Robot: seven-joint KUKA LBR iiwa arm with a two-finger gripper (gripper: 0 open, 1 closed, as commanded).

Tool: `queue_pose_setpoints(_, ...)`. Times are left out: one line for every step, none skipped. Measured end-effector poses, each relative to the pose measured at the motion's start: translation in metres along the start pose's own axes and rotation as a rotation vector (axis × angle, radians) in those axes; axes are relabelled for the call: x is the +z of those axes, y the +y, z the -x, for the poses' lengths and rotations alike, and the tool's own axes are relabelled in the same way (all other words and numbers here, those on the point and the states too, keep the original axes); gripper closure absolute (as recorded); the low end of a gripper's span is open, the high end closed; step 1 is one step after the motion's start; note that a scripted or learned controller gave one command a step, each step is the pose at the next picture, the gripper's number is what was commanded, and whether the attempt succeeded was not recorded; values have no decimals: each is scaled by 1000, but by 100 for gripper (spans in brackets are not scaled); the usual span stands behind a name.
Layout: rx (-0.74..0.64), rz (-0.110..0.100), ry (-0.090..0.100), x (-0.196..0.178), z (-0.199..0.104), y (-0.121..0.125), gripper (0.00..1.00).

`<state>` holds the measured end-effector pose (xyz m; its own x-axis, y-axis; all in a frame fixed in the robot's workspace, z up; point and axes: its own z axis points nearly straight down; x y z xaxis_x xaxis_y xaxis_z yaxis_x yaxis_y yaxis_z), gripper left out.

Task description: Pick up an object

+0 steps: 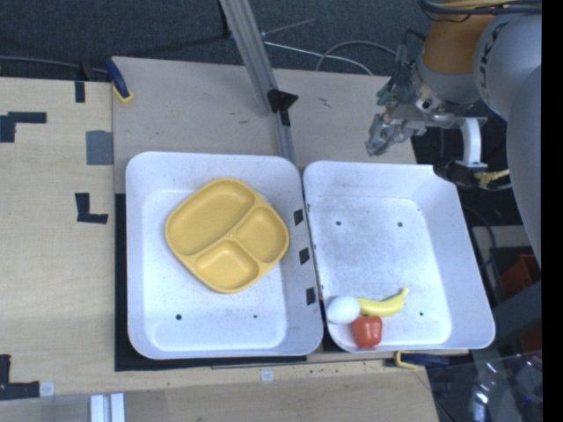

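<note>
Two shallow white bins sit side by side on the table, touching along their inner edges near the middle of the frame. The left bin holds a yellow divided plate with three compartments, lying flat in the bin's upper middle part and turned at a slant. The right bin has three small things crowded into its lower left corner, at the lower centre of the frame: a white egg-shaped ball, a yellow banana just to the right of it and touching it, and a red pepper-like piece just below both, pressed against them and against the bin's lower rim. The arm, grey with its orange band, comes in at the upper right of the frame. Its gripper hangs over the bare table just above the upper edge of the right bin, well apart from the three small things; nothing is between its tips, and whether they are spread or pressed together cannot be told from this angle. A slanted metal post rises from the table between the bins toward the top of the frame.
</note>
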<state>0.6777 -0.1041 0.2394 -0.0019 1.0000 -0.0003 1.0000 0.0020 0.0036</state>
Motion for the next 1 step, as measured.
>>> queue_pose_setpoints(-3, -4, 2, -6, -49, -31, 100)
